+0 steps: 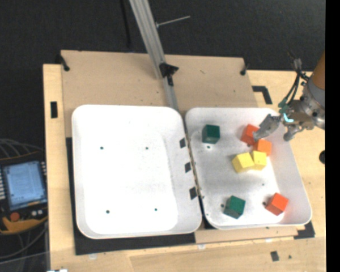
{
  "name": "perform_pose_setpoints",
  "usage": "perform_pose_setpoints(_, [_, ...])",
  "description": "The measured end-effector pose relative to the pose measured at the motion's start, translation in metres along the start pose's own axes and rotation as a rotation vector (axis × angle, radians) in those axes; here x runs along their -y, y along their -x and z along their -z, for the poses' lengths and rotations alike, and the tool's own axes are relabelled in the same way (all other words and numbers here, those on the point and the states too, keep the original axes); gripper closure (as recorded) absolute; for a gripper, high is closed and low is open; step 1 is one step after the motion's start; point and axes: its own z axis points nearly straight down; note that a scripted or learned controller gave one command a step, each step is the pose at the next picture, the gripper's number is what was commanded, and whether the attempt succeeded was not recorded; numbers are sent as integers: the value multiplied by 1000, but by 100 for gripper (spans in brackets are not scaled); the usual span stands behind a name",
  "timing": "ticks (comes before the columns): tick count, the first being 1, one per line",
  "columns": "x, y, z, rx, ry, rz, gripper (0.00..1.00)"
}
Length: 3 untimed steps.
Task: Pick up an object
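Bench (130, 78): pale wood, bearing a tan board and two shallow white bins side by side. Left bin (130, 169): white, well to the left of the jaws, its floor showing a few small dark dots. Right bin (215, 169): white, lying beneath and to the left of the jaws, holding seven blocks. Metal pole (150, 33): grey, running at a slant from the top edge down to the gap between the bins, well left of and above the jaws. Handheld pendant (20, 188): lit screen, far left, off the bench. Arm (311, 95): grey, with a strip of orange at the right edge, reaching in from the right over the right bin's upper right corner. Gripper (277, 128): two fingers spread apart, one slanting down-left and one to the right, nothing visible between them. Orange block (249, 134): just left of the left fingertip, seemingly touching it. Second orange block (264, 147): just below the left fingertip. Yellow blocks (249, 161): two, touching each other, below and left of the jaws. Green block (211, 133): level with the jaws, well to their left. Second green block (234, 206): far below the jaws, near the bin's lower edge. Third orange block (276, 203): far below the jaws, at the bin's lower right.
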Motion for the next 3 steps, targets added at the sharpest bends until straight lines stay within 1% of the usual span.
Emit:
perform_pose_setpoints(1, [-1, 0, 2, 0, 5, 1, 0])
perform_pose_setpoints(2, [-2, 10, -44, 3, -1, -4, 0])
perform_pose_setpoints(3, [3, 4, -90, 2, -1, -5, 0])
